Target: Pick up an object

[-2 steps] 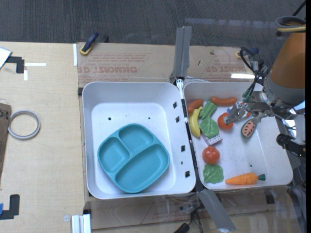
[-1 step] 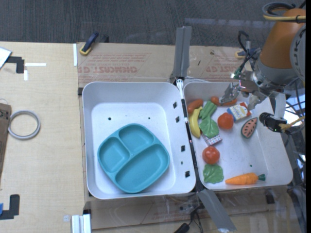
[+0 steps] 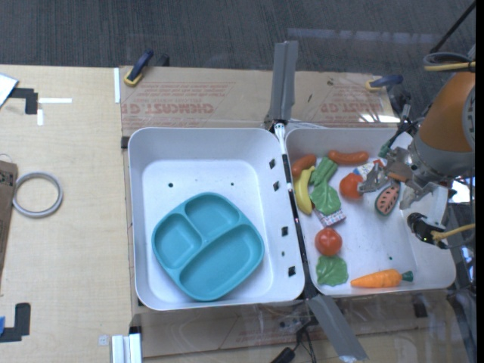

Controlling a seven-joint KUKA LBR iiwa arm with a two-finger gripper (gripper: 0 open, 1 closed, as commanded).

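The end effector (image 3: pixel 388 181) hangs over the right bin (image 3: pixel 423 278), near that bin's right wall, with the arm's orange band (image 3: pixel 448 112) above it toward the view's right edge. Whether it is released or clenched cannot be told here, since metal parts and toys overlap at this angle. Just beside its tip lie a watermelon slice (image 3: pixel 387 200), long axis running from lower left to upper right, and a round tomato (image 3: pixel 351 185) to the left. A sausage (image 3: pixel 348 157) lies crosswise near the far wall. A banana (image 3: pixel 303 191) runs roughly top to bottom along the left wall, beside green leaves (image 3: pixel 325 187). Nearer the front sit a second tomato (image 3: pixel 328 241) and a carrot (image 3: pixel 376 280), the carrot lying left to right with its green end pointing right. The left bin (image 3: pixel 151 157) holds a teal divided plate (image 3: pixel 208 246).
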